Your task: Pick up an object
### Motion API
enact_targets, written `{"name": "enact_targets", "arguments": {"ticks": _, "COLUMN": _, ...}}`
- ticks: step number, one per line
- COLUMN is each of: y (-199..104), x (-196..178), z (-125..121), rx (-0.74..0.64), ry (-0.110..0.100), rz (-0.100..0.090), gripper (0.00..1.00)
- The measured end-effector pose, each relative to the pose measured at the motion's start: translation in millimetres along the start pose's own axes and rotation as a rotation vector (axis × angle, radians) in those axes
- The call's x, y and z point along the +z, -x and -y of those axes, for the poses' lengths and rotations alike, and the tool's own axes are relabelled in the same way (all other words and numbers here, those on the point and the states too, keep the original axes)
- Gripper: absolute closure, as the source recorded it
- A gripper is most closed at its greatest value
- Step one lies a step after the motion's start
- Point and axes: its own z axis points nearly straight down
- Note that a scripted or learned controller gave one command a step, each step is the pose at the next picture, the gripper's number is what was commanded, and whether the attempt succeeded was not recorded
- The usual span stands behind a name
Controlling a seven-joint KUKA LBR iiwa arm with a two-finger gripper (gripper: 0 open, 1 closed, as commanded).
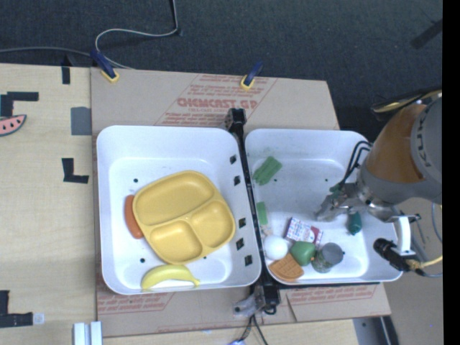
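My gripper (332,207) hangs low over the right bin (316,144), near its right side, pointing left. A small teal object (353,224) lies just to its right and below it. Just below and left of the gripper lies a red-and-white packet (302,231). Along the bin's front edge sit a white ball (275,248), a green toy vegetable (302,252), a grey round object (330,256) and a brown wafer (286,269). A green block (267,169) lies at the back left. I see nothing held in the gripper.
The left bin (115,192) holds a yellow divided plate (184,214), an orange piece (132,218) tucked under its left edge, and a banana (170,277) at the front. A small green piece (261,213) leans by the wall between the bins.
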Motion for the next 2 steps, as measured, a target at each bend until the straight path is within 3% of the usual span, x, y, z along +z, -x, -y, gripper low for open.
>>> {"name": "enact_targets", "arguments": {"ticks": 1, "y": 0.0, "x": 0.1, "z": 0.1, "rx": 0.000, "ry": 0.000, "rz": 0.000, "gripper": 0.00}}
{"name": "enact_targets", "arguments": {"ticks": 2, "y": -36.5, "x": 9.8, "z": 20.2, "rx": 0.001, "ry": -0.003, "rz": -0.001, "gripper": 0.00}}
